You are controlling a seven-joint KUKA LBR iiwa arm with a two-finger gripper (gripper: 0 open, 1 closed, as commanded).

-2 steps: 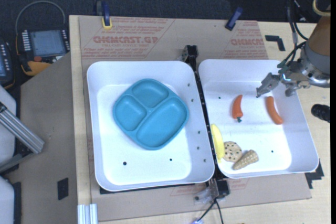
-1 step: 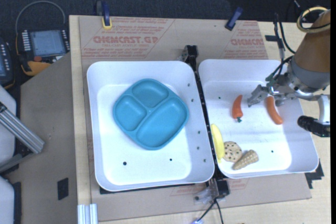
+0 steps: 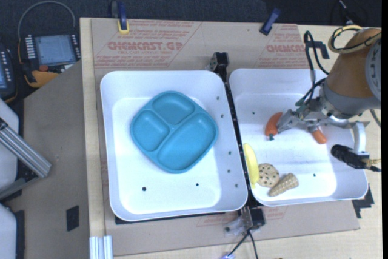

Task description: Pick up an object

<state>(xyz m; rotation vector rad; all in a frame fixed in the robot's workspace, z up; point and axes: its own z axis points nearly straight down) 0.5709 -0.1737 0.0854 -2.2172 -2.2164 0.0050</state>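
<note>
A cardboard-topped bench [image 3: 182,39] carries two shallow white bins. The left bin [image 3: 121,191] holds a blue divided plate [image 3: 174,130]. In the right bin [image 3: 303,194] the arm's gripper [image 3: 290,124] hangs low, and whether it is parted or closed cannot be told; a small orange carrot-shaped piece [image 3: 273,124] lies just beside it, with a yellow banana [image 3: 251,162], speckled cookie [image 3: 267,174] and tan cone [image 3: 284,184] near the front

Divided plate [image 3: 174,130] in left bin [image 3: 115,148], cookie [image 3: 267,174] beside cone [image 3: 284,184] in right bin [image 3: 254,94]
</note>
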